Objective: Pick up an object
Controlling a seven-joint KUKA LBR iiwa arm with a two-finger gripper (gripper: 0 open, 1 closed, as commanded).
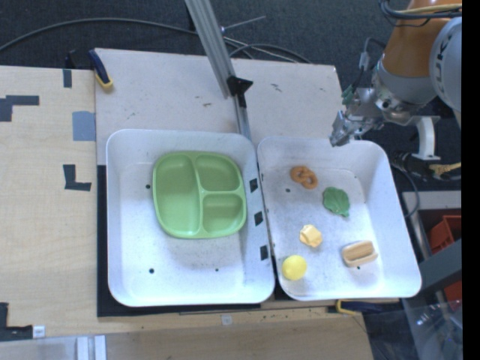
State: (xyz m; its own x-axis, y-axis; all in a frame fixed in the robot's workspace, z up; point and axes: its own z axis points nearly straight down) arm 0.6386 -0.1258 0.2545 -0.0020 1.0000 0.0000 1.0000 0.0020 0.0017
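Nothing is picked yet: my tool (340,136) hangs above the right bin's (390,172) far edge, its opening I cannot tell, and the pretzel (304,176) lies untouched.

My arm (427,47) is showing a grey casing, with a rounded orange band sitting on the side away from the right bin (390,201). Black cables are looping over that orange part and trailing down beside the grey shell. Nearer the bin's far rim, my wrist is narrowing into a cluster of dull metal parts, and my gripper (341,137) is ending in small, dark grey metal.
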